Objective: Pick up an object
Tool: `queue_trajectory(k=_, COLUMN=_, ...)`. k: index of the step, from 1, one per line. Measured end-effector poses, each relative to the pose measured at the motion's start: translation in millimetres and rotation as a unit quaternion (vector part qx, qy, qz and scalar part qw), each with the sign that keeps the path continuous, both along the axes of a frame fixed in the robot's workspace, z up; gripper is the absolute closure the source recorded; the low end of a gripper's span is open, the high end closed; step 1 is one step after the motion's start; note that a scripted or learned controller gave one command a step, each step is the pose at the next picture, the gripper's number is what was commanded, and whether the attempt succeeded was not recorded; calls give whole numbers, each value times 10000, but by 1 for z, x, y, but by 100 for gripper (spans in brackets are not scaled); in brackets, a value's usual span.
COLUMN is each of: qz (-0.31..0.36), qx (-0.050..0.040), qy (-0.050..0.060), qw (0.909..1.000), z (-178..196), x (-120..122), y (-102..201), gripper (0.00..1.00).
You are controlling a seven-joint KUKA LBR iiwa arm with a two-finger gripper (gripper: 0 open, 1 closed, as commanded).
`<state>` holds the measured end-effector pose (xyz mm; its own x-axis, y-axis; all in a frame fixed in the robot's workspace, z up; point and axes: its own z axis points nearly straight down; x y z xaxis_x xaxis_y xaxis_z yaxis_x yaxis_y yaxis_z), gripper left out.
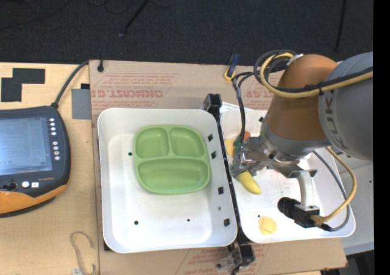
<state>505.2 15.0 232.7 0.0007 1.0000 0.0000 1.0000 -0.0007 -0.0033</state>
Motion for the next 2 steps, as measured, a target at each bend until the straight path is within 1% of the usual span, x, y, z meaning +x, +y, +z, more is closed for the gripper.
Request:
queue_trajectory(k=1, qz=-1, qx=1, qy=9, qw=10000, z=0, x=-10, y=-4, gripper=100)
queue_trajectory(k=2, qz=5, qx=3, qy=5, qw=10000, z=2, x=-12, y=-1, gripper=100)
